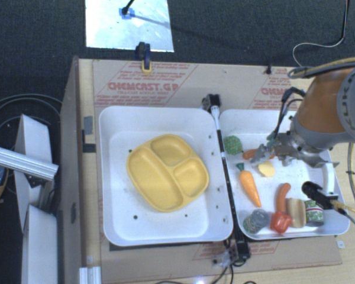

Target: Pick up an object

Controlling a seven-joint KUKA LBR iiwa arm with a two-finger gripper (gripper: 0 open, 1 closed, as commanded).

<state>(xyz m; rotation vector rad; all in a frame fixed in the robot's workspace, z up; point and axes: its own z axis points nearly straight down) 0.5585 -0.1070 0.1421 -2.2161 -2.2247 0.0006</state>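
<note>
Two shallow white bins side by side on a cardboard-topped bench. Left bin [115,218]: one yellow divided plate [167,171] with three compartments, lying flat near the bin's centre. Right bin [328,228]: about nine small toy foods.

Count in right bin: one green broccoli [232,144] at the upper left; one carrot [249,187] below it; one small orange piece [250,154] beside the broccoli; one pale yellow piece [266,170]; one orange-red sausage shape [281,196]; one red pepper [280,221]; one grey round can [257,220]; one tan bread-like block [295,211]; one small green-labelled can [314,212].

Arm enters from the right, its orange band above the bin's upper right. Gripper [264,153] sits low over the bin's upper middle, just beside the small orange piece and right above the pale yellow piece; whether the fingers are apart or together, cannot tell. Nothing visibly between them.

Carrot's long axis runs roughly up-down in the view, slightly slanted, thick end toward the top, tip toward the grey can. Sausage shape stands near-parallel to it.

Outside the bins: a black clamp [144,52] at the bench's far edge.
</note>
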